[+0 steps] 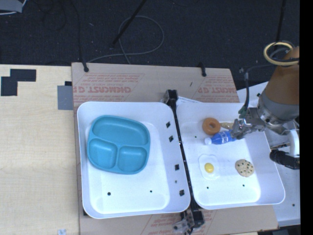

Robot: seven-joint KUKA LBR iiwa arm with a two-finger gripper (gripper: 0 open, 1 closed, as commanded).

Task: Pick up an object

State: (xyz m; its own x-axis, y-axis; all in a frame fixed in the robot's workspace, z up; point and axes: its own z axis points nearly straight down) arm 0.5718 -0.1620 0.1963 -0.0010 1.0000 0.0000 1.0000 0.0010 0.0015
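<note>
Blue and white, the small bottle [220, 139] lies on its side in the right bin [274, 190], toward its far edge, its long axis roughly left to right, pale cap end at left. Just beyond it sits a brown doughnut [211, 126]; nearer the camera lie a fried egg [209, 168] and a biscuit [244, 168], both apart from it. The gripper [239, 129] sits at the bottle's right end, apparently touching it; whether it is spread or closed cannot be told at this size. A sound grasp probably calls for closing across the narrow body, not along its length, and lifting straight up, since a round bottle may roll. The left bin [80, 146] holds a blue divided plate [118, 143].
</note>
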